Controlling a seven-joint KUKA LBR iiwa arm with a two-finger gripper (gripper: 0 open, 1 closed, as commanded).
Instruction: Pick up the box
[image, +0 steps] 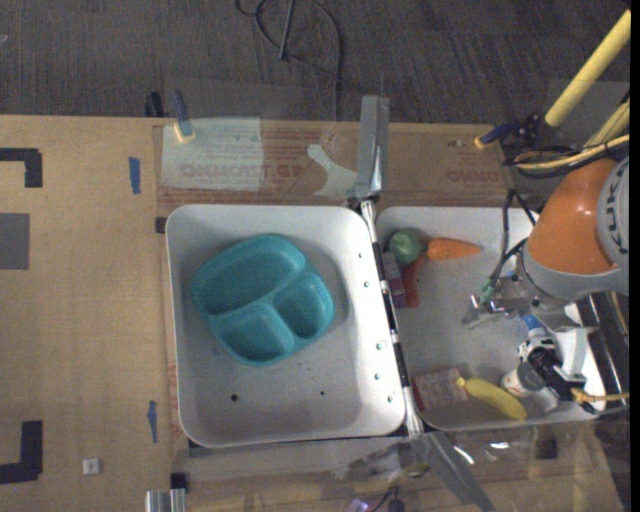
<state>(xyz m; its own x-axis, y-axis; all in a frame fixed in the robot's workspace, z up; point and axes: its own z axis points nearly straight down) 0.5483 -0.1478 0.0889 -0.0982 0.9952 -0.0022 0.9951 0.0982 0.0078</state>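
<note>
The worktop (80, 330) carries two shallow white bins side by side. The left bin (200, 400) holds a teal divided plate (263, 298) with three compartments, lying toward that bin's far half. The right bin (450, 290) holds the rest. A carrot (452, 249) lies near its far edge, with the orange root pointing toward the right and a green leafy top (405, 244) at its left end, close to the wall between the bins. Just below the green top, a small dark reddish object (400, 285) lies along that wall; what it is cannot be told.

The box (438, 387), small and tan-pink, sits in the near left corner of the right bin, close to the near rim and the wall between the bins. Its long axis runs roughly left to right along the near edge, tilted slightly. A yellow banana (493, 397) lies just beside it on the right; its left tip touches or nearly touches the box's right end, and it slants toward the near edge.

The pincer (486, 309) hangs over the middle right part of the right bin, beneath the orange band of the arm (575, 235). Whether it is apart or together cannot be told. The box lies nearer the near edge and to the left of it, well apart, with the banana near the line between them.
</note>
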